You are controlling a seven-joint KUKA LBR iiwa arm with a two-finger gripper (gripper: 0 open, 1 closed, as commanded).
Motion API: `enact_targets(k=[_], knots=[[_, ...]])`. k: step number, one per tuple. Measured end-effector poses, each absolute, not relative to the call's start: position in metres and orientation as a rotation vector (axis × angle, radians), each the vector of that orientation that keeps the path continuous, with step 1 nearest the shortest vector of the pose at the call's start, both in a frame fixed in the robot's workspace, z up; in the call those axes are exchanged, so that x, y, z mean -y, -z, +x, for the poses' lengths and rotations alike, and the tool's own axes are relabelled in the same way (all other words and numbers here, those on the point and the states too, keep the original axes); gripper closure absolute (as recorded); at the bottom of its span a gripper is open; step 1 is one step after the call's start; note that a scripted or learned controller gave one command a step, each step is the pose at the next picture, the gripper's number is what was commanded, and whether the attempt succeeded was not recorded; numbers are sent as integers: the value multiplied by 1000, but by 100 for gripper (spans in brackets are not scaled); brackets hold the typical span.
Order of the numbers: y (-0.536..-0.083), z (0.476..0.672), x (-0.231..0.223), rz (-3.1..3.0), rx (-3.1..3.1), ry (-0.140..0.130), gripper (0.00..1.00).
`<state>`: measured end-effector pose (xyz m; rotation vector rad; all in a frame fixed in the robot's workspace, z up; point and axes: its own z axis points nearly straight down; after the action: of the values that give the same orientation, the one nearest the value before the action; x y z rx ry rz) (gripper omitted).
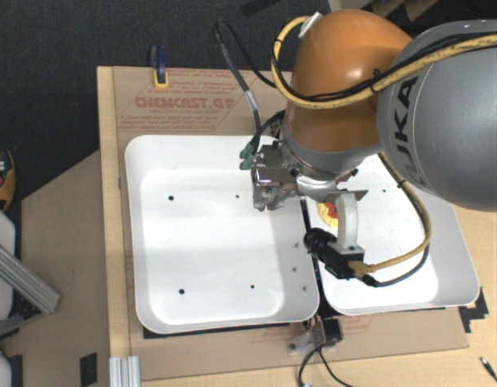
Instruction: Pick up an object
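My gripper (266,193) hangs over the right edge of the left white bin (192,248), close to the wall between the two bins. A small red and yellow object (329,212) lies in the right bin (410,272), mostly hidden under the wrist; it sits to the right of the gripper and apart from it. Nothing shows in the gripper. The big orange band and the grey arm cover much of the right bin.
Both bins rest on a brown board (184,103) with a blue clamp (158,61) at its back edge. A black cable connector (333,256) and a yellow hose dangle from the wrist over the bins' dividing wall.
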<state>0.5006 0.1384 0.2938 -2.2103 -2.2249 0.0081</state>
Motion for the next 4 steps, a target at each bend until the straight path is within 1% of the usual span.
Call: enact_targets(k=[1, 2, 3, 4], knots=[[-282, 478, -31, -2234, 2206, -9, 100], [-522, 496, -33, -2230, 2232, 27, 100], [-399, 486, -91, -2210, 2222, -14, 100], [-323, 477, -164, -2208, 2226, -13, 100]])
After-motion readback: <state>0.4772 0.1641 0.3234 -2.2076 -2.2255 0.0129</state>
